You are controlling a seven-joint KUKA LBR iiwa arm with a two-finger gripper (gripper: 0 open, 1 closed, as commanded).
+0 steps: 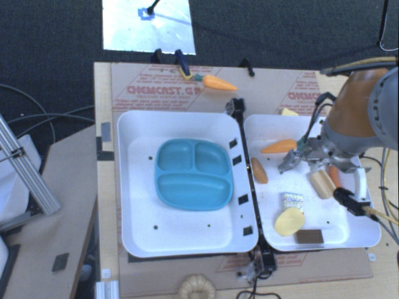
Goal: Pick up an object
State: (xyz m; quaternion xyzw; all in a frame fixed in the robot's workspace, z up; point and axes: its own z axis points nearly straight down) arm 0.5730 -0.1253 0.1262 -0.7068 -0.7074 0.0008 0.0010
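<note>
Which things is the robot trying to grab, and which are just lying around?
For the job: hand over the right bin; in that bin, orange carrot, sausage piece, wooden block, foil packet, yellow slice, brown block.

Lying about: blue plate in the left bin, carrot toy behind the bins.

"CHEMCAST" on the brown board point(163, 87).

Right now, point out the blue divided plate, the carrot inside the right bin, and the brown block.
blue divided plate point(194, 173), camera view, on the ridge between its compartments.
carrot point(278, 146), camera view, middle of its orange body.
brown block point(309, 236), camera view, centre of its top face.
</note>
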